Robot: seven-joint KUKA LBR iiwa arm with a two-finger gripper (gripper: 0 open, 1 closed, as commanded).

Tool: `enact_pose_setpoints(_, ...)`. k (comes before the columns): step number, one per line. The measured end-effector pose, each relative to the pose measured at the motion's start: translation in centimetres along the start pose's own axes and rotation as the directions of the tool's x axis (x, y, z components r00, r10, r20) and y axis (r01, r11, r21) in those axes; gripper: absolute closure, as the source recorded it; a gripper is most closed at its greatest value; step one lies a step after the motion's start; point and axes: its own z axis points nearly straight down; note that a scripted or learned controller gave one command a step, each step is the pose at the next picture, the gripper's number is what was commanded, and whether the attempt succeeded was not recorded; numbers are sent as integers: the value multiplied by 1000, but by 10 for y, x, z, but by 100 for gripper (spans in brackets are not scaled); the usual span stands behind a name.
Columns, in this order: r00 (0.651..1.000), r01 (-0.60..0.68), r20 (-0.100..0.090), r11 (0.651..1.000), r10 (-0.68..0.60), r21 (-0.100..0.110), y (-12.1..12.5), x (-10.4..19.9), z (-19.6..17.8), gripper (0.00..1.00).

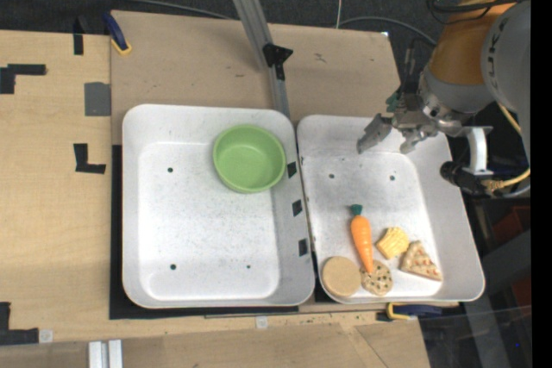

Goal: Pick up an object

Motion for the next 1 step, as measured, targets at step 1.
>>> enact_pose_setpoints(1, 1000, 0, 0, 1000, 0, -1, 2, -4, 46, 0)
